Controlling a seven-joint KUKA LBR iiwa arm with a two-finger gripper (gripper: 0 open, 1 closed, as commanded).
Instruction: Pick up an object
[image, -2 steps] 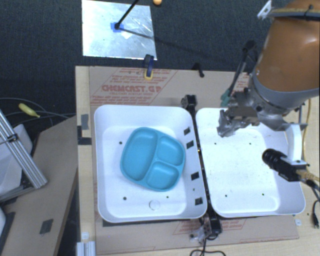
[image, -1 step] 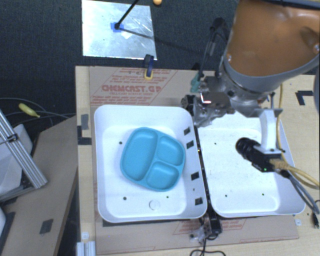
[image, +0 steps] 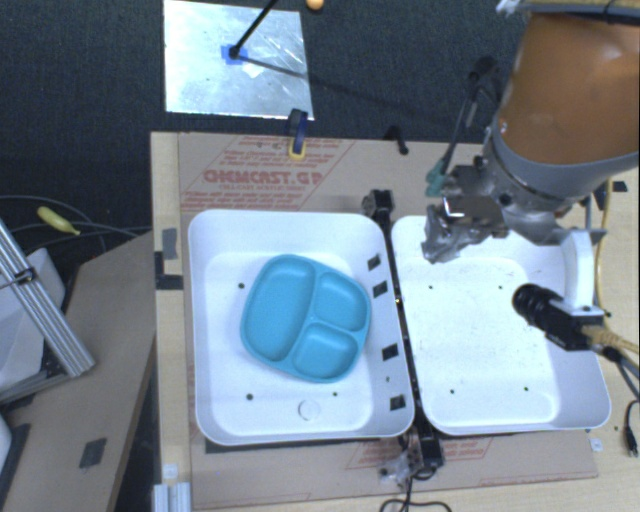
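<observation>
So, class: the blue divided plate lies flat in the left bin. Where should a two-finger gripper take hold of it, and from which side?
Probably the raised outer rim of the blue divided plate, coming straight down from above. The plate lies flat on the floor of the left bin, so only the rim or the ridges between its three compartments give the fingers an edge to close on. The gripper is over the right bin.

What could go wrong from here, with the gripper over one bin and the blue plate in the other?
1. The gripper sits over the right bin's far corner, while the blue divided plate lies in the left bin; closing here would likely grab nothing.
2. The plate is broad, flat and shallow, so a two-finger grasp may slip off unless it catches a rim.
3. Crossing over, the arm could clip the black clips along the bins' shared edge.
</observation>
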